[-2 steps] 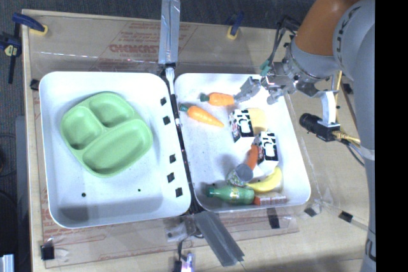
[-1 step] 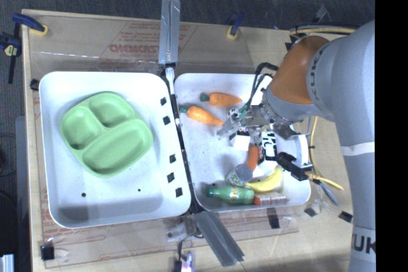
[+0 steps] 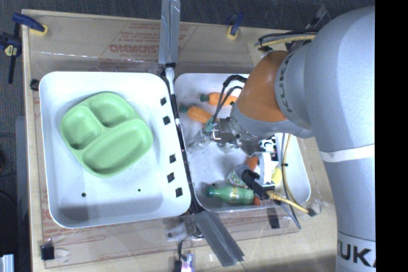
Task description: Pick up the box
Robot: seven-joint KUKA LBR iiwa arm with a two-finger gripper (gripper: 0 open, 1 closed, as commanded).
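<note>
Gripper [image 3: 220, 134] sits low in rt bin [image 3: 210, 169], a smooth white shallow tub; open or closed, can't tell. Just beside it, toward view top: 2 smooth orange carrot-shaped pcs [image 3: 199, 114]. Below it, near the bin wall: glossy green bottle [image 3: 231, 194] on its side. Box: can't tell where, arm covers much of the bin. Well past the gripper, lt bin [image 3: 108, 197] holds a rounded green 3-section plate [image 3: 105, 130]. Arm reads "KUKA" [image 3: 356, 256].

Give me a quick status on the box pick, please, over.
Gripper low in right bin, beside carrots. Box: cannot tell, arm covers mid-bin. Green bottle along near wall.
</note>
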